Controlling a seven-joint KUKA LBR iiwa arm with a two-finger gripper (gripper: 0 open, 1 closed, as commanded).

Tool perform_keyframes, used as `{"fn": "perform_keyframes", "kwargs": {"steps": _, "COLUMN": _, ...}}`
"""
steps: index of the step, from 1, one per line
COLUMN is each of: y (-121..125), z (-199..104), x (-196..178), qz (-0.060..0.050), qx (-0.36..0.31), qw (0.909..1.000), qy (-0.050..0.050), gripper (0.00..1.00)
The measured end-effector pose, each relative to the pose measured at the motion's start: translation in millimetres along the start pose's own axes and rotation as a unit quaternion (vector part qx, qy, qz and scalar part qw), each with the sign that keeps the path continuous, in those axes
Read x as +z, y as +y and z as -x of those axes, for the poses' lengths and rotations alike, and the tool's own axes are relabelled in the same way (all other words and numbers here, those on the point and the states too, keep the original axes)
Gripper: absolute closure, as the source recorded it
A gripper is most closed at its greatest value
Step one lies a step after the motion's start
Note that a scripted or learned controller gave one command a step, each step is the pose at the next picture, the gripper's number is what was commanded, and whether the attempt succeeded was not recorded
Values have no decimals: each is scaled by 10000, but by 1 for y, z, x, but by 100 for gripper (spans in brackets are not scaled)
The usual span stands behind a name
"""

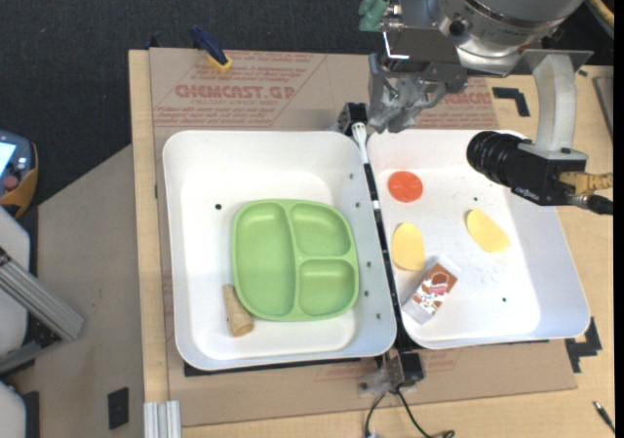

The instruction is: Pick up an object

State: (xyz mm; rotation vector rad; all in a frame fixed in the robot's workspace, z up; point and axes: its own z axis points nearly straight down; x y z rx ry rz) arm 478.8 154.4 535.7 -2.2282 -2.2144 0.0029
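White plastic makes up the two shallow bins on the tabletop (292, 85), the left bin (185, 231) and the right bin (546, 299) meeting at a centre seam. The largest item is a green divided plate (292, 258) in the left bin, with a small cork-like stub (237, 312) touching its rim at about seven o'clock. The right bin carries the smaller pieces: an orange disc (406, 186), a yellow oval (408, 246) just below it, a second yellow oval (487, 230) off at three o'clock from the first, and a small red-and-white packet (433, 291) lying tilted near the front. The gripper (395, 114) hangs over the back rim of the right bin, close to the seam; the fingers are blurred against the wrist hardware, so I cannot tell how far apart they stand, and nothing is visibly between them. From there the orange disc lies at roughly six o'clock, the nearest candidate, so the coming move likely amounts to a short reach toward the front and then down.
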Motion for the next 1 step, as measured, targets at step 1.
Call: {"fn": "perform_keyframes", "kwargs": {"steps": 1, "y": 9, "z": -73, "x": 177, "qz": -80, "qx": -59, "qw": 9999, "qy": -27, "gripper": 100}}
